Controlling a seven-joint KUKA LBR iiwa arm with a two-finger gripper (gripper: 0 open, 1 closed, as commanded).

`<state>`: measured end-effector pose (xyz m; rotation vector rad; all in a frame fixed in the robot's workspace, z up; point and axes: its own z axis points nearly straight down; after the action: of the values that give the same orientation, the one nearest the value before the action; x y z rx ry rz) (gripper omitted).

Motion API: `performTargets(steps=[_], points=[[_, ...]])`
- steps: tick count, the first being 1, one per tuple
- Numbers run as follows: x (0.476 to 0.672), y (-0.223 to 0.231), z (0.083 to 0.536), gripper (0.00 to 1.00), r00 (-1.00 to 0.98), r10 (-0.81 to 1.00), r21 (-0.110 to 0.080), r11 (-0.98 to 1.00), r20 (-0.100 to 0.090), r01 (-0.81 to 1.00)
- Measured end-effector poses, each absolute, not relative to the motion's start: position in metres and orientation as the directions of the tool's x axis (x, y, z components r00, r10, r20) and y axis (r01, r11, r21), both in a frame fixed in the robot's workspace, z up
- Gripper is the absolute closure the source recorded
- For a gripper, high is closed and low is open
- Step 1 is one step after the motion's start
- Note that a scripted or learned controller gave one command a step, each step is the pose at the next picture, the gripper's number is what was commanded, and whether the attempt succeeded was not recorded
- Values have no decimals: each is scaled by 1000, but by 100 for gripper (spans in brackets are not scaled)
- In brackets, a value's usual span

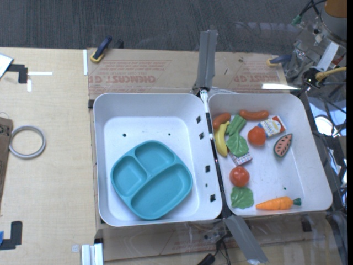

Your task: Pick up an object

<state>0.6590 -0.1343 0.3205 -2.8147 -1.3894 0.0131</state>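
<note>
The right bin (317, 148) holds several toy foods. An orange sausage (253, 115) and a white carton (272, 126) lie near its far wall. A yellow banana (221, 140) and a green leaf (237, 137) sit at its left side. A red tomato (256, 136) and a watermelon slice (282, 145) are in the middle. A second tomato (239, 176), another leaf (241, 197) and a carrot (276, 203) lie toward the front. My gripper (310, 57) hangs beyond the bin's far right corner, above the bench, away from all the foods.
The left bin (105, 148) holds a blue divided plate (151, 179). A roll of tape (25, 141) lies on the bench at far left. A grey strip (207, 59) rises behind the seam between the bins. Cables hang beside the arm at right.
</note>
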Motion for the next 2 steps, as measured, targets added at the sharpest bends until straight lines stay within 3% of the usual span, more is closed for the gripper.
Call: performTargets(steps=[1, 2], points=[[637, -154, 306, 100, 845, 535, -6, -845, -10, 535], [639, -182, 311, 100, 961, 275, -3, -961, -10, 275]])
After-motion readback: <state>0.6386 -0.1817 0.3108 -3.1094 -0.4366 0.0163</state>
